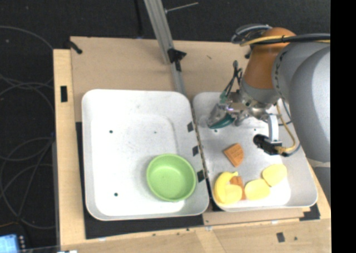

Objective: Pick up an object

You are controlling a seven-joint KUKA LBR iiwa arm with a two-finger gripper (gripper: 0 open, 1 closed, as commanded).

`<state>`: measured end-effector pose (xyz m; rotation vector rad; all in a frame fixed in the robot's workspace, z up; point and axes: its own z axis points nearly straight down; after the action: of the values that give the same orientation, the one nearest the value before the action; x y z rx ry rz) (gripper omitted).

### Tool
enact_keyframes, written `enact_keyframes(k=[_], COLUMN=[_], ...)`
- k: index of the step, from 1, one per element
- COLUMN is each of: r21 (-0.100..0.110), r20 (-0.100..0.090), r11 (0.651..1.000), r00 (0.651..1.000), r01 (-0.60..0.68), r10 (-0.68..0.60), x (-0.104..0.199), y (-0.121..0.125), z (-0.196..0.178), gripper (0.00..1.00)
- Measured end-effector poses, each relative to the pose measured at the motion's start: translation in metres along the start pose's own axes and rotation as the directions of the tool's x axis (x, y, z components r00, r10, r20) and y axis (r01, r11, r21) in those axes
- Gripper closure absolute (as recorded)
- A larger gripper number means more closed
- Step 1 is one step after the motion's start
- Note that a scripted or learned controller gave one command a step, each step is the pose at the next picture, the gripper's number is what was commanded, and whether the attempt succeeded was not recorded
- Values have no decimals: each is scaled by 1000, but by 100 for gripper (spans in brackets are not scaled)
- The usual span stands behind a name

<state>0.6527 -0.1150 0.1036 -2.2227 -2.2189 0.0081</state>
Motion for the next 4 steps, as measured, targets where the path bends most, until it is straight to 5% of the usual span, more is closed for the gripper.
enact_keyframes(k=[1,4], r21=[-8,-12], r20=[-1,-3], r11=[1000,1000], r00=[1000,1000], r01=[-1,6], r10=[1,-6], x=[0,-3], y=[2,11], z=[-15,-179], gripper=[100,100])
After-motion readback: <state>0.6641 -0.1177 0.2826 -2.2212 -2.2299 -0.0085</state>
